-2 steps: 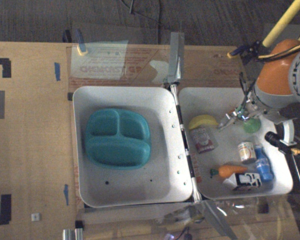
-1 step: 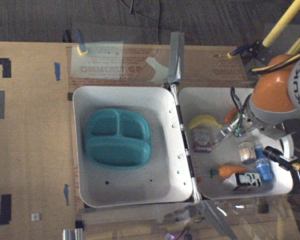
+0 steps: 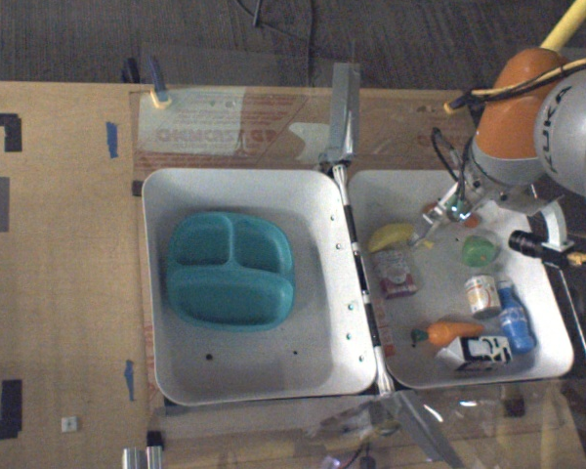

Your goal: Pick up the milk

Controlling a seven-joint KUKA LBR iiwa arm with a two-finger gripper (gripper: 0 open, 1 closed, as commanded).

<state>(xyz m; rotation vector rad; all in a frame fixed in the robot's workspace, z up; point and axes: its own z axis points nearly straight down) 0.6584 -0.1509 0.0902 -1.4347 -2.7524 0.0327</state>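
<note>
I see the left bin [image 3: 176, 203] holding a teal tray [image 3: 230, 272], near its centre. In the right bin [image 3: 391, 189] a banana [image 3: 391, 235] lies at ten o'clock, a small packet [image 3: 397, 272] just below it, a carrot [image 3: 451, 331] at six. The milk [image 3: 484, 351], a black-and-white carton, lies on its side at five o'clock, just under the carrot, touching a blue bottle [image 3: 514, 323]. A white can [image 3: 481, 294] stands above them, a green apple [image 3: 479, 251] at two. My gripper [image 3: 443, 213] hangs at twelve o'clock, well apart from the milk, beside the banana's tip; I cannot tell its opening.
</note>
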